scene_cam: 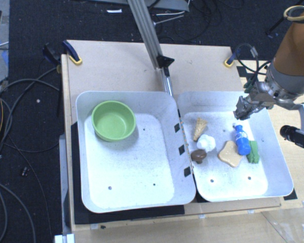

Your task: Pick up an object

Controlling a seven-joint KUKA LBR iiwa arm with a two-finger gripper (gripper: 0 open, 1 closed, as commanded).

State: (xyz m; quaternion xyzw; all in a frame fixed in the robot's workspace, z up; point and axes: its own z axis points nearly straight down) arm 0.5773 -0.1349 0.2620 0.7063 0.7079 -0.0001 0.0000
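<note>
Frankly, the blue bottle (241, 140) near the pincer (241, 114) shows no readable label; pincer's spread perhaps indiscernible.

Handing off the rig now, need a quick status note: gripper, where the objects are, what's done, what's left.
Gripper: hovering over the upper right part of the right white bin, nothing seen held; open or shut is unclear.
Right bin: blue plastic bottle just below the gripper, green block beside it, tan bread-like piece, white lump, brown round item, beige cone.
Left white bin: green plastic bowl.
Done: no pick yet.
Left: descend, grasp one object, probably the bottle, and lift.
</note>
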